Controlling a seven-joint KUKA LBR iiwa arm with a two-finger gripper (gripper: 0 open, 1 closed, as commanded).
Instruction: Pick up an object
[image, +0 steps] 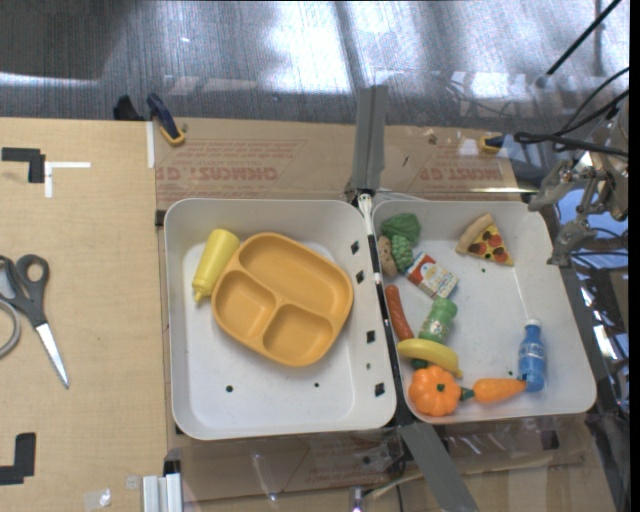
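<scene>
Right bin (560, 300) is where all the pickable stuff sits: toy broccoli (402, 236), pizza slice (486, 241), a little red-and-white carton (432, 276), a green can (438, 320), a hot dog (399, 311), banana (428, 353), pumpkin (435, 391), carrot (497, 389) and a small blue bottle (531, 356). Left bin (190, 400) has a yellow divided tray (282, 297) with a yellow squeeze bottle (214, 263) touching its upper left edge.

All of it looks like hollow plastic play food, so light, stiff and kinda slick. I'd go for the blue bottle: it stands apart from the pile near the right wall, and pinching across its round body should work, though it could roll or squirt out.

The gripper (585, 200) is at the far right edge above the bin's corner, too cluttered up there to tell what state it's in.
</scene>
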